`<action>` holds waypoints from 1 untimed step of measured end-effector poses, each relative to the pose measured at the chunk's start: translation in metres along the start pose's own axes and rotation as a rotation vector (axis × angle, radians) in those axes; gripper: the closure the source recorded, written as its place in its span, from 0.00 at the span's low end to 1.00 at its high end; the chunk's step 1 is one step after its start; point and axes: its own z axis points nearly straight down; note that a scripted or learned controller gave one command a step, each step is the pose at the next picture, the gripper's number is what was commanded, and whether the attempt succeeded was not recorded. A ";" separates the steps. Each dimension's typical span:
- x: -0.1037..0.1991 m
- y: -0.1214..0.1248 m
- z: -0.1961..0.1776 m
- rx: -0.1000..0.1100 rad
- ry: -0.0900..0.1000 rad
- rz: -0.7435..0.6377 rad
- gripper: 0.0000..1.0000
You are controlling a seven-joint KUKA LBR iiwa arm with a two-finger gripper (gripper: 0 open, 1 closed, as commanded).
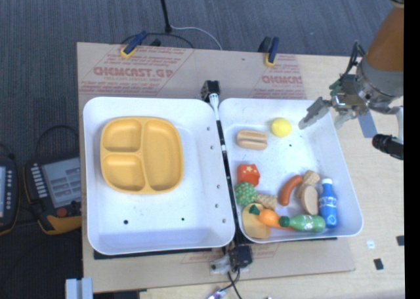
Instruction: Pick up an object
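The arm (387, 35) is cut off by the picture's right edge, so only its orange band and wrist show. The gripper (326, 111) is slightly blurred, and whether its fingers are apart cannot be told. In the right bin (341, 160), the piled toys overlap: a pale piece (254, 227) lies partly under the carrot (268, 217), perhaps a pear. A device (5, 193) is cropped at the left edge.
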 end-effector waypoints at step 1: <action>0.013 -0.067 0.133 0.000 0.001 0.138 0.00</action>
